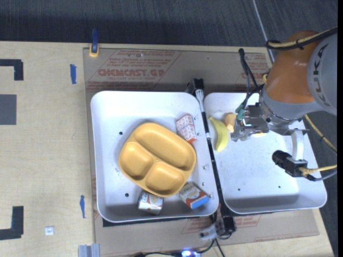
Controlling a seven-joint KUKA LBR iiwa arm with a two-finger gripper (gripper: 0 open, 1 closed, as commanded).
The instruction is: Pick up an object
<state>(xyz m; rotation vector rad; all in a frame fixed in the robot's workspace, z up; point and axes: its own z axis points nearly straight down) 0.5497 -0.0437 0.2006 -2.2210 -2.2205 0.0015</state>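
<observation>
In the right bin [268, 191] a yellow banana [219, 134] lies against the left wall, with a small tan piece [230, 120] beside its upper end. My gripper [239, 126] hangs low over the bin's upper left part, just right of the banana and next to the tan piece. Nothing shows between its fingers. The left bin [107, 116] holds a large yellow divided tray [156, 158], upside slanted across its middle, a red-and-white packet [186, 127] at its upper right, a small carton [150, 203] and a red-blue box [194, 196] along the front.
The arm's orange band and grey wrist cover the right bin's upper right corner. The two bins meet along a dark seam [206, 138]. Cardboard [139, 68] lies under both bins on the wooden bench. The right bin's floor is bare white in its middle and front.
</observation>
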